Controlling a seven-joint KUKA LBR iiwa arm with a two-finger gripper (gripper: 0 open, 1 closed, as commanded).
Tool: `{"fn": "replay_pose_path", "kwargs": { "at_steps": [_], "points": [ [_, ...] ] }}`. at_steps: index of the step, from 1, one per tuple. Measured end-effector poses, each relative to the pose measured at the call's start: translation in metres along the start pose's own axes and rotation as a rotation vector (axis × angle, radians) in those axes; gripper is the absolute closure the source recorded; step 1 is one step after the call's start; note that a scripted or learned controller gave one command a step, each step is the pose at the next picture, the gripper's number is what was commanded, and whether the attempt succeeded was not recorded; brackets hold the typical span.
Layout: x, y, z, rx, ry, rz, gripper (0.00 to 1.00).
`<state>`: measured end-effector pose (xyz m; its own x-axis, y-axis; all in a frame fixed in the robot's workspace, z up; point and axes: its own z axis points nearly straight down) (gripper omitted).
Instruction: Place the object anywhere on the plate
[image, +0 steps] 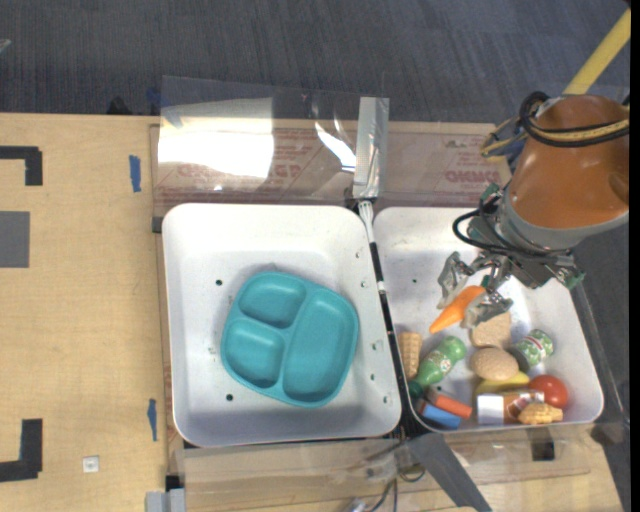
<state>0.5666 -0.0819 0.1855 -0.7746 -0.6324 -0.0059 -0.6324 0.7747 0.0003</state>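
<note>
Wooden bench (70, 300), two white bins. Left bin (190, 400), centre frame: teal divided plate (290, 338), nothing on it. Right bin (580, 330), lower right: toy food pile, green bottle (438, 362), tomato (548, 389). Gripper (478, 285) at right, fingers spread around the orange carrot (452, 309), which lies tilted, tip toward lower left.

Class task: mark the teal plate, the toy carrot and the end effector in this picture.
Teal plate (290, 338): camera view, middle ridge between its compartments.
Toy carrot (452, 310): camera view, middle of its orange body.
End effector (482, 280): camera view, midway between its fingertips.
</note>
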Motion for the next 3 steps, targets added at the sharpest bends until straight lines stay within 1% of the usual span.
{"fn": "replay_pose_path", "kwargs": {
  "at_steps": [1, 2, 3],
  "points": [
    [-0.046, 0.076, -0.033, 0.003, -0.004, -0.171, 1.0],
    [-0.099, 0.156, 0.028, -0.005, 0.004, -0.369, 1.0],
    [-0.099, 0.154, 0.026, -0.002, 0.002, -0.366, 0.0]
  ]
}}
